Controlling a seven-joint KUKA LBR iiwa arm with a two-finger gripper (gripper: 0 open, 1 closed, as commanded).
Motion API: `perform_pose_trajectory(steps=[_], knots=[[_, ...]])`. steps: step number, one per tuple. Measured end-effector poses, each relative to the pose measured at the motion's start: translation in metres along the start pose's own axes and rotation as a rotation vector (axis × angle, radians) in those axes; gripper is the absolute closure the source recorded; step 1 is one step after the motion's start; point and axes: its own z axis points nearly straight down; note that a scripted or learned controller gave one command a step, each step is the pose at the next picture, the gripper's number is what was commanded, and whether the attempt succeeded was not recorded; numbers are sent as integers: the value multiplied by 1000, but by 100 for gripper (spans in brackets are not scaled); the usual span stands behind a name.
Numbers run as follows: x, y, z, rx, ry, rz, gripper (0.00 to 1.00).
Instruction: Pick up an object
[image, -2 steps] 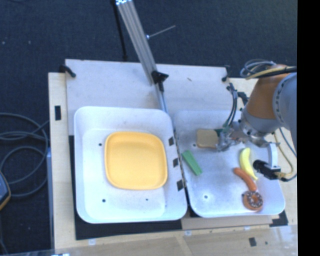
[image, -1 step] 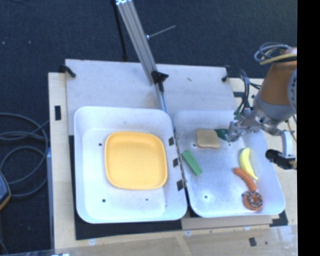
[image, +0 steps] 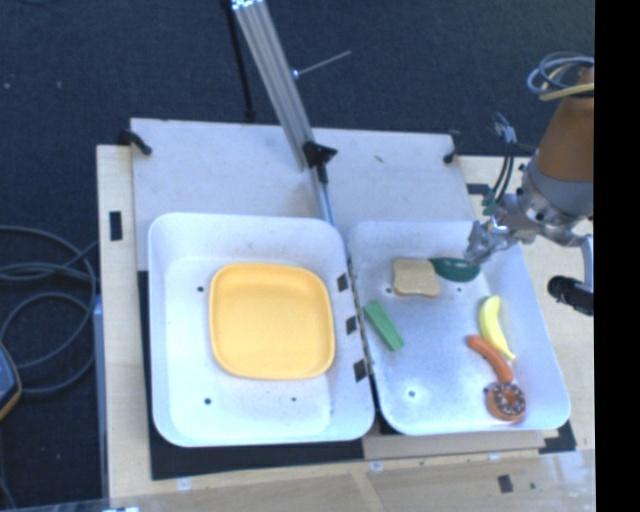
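While no one object is being named by the task, several candidates are being offered across the two bins. In the left bin (image: 170, 300) a square yellow plate (image: 271, 320) is being shown lying flat, well apart from the arm. In the right bin (image: 440, 400) a green block (image: 383, 326) is being seen near the left wall, its long axis slanting from far-left to near-right, and a tan slice of bread (image: 415, 278) is being seen farther back. Just right of the bread a dark green spoon-like piece (image: 454, 268) is being met by the gripper (image: 486, 245), which is being reached in from the right; the piece appears to be lying immediately left of and slightly nearer than the fingertips, its handle pointing up toward them. Whether the gripper is spread or closed cannot be told, nor whether the piece is being gripped. Toward the right wall a banana (image: 494, 326), a sausage (image: 491, 356) and a doughnut (image: 506, 401) are being seen in a row running nearer, all farther from the gripper than the green piece, which is judged the likeliest target.
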Motion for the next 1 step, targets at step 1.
perform_pose_trajectory(steps=[1], knots=[[-1, 1, -53, 0, 0, 0, 100]])
